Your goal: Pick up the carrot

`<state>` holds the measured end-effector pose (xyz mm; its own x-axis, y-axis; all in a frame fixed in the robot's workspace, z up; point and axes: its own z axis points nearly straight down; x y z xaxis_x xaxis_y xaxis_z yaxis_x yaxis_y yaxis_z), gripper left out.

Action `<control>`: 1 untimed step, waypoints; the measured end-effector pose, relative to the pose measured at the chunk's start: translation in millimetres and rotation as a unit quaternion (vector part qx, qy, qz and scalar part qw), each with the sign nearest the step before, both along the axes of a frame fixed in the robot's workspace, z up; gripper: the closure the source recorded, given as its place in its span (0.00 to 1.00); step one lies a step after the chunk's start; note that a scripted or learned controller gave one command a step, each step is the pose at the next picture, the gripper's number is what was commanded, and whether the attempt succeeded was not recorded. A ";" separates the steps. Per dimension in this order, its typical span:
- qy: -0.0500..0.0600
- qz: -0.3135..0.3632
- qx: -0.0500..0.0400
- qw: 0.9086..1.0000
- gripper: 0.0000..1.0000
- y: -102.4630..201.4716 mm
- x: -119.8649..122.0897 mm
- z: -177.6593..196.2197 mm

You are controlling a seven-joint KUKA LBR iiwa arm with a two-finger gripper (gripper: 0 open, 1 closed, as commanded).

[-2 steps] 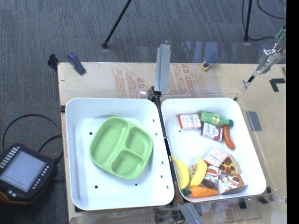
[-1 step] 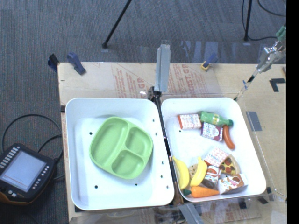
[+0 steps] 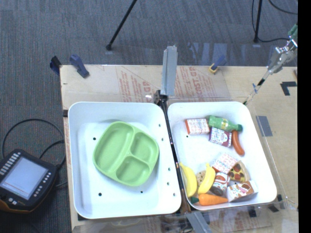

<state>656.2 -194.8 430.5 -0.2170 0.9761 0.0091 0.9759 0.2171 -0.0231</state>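
Observation:
The carrot (image 3: 212,199) is orange with a green tip on its left end. It lies flat along the front wall of the right bin (image 3: 252,118), pointing right. Two yellow bananas (image 3: 189,178) lie just behind and to the left of it. A small carton (image 3: 240,191) sits at its right end, touching or nearly touching it.
The right bin also holds a pizza slice (image 3: 238,171), a green bottle (image 3: 224,123), a sausage (image 3: 237,142) and small red-and-white boxes (image 3: 197,126). A green divided plate (image 3: 127,153) rests in the left bin (image 3: 77,130). A grey post (image 3: 169,72) stands behind the bins.

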 end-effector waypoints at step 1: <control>0.002 0.003 0.000 1.000 1.00 1.2 2.4 6.3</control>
